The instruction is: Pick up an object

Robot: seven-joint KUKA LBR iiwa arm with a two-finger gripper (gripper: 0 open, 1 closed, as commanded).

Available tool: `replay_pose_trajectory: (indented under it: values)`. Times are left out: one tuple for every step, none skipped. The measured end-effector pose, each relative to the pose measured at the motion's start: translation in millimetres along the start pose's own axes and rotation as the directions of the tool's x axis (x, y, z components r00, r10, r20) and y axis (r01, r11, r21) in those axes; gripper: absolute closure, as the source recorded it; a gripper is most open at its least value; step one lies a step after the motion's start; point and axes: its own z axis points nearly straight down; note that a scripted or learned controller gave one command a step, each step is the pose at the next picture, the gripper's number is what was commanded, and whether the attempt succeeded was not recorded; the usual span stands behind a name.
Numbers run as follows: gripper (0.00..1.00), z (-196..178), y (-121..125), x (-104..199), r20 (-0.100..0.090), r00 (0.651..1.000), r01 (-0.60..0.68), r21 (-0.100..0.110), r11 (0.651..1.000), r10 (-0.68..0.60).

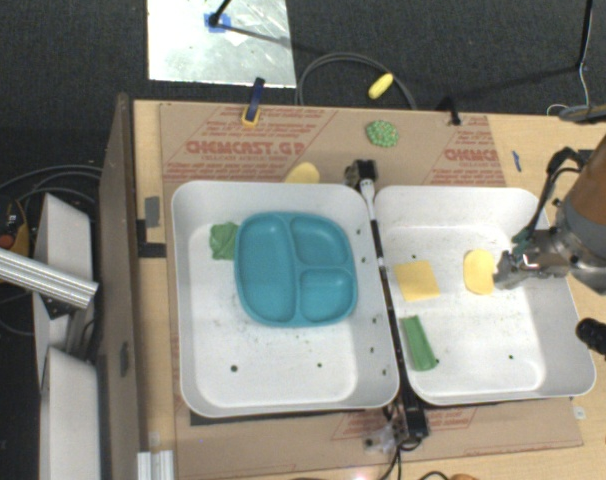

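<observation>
Jaws (505,268), state I cannot tell, touch the yellow oval (478,271), long axis running near-to-far in the right bin (483,383).

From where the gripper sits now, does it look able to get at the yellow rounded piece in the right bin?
Probably yes. The gripper is already right beside the yellow rounded piece in the right bin, with nothing between them. The yellow square and green stick lie farther left, out of the way.

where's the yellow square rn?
The yellow square lies flat in the right bin, near the divider, above the green stick and left of the yellow lump.
</observation>
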Motion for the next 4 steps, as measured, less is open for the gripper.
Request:
replay_pose_trajectory:
  values:
    - [0.0, 5.8, 0.2, -3.0, 0.001, 1.0, -0.006, 0.004, 1.0, 0.006]
    - [0.0, 81.8, 41.6, -39.6, 0.002, 1.0, -0.007, 0.008, 1.0, 0.007]
    - [0.0, 135.3, 80.7, -48.9, 0.002, 1.0, -0.002, 0.004, 1.0, 0.002]
    - [1.0, 121.8, 80.6, -48.7, 0.002, 1.0, -0.001, 0.002, 1.0, 0.001]
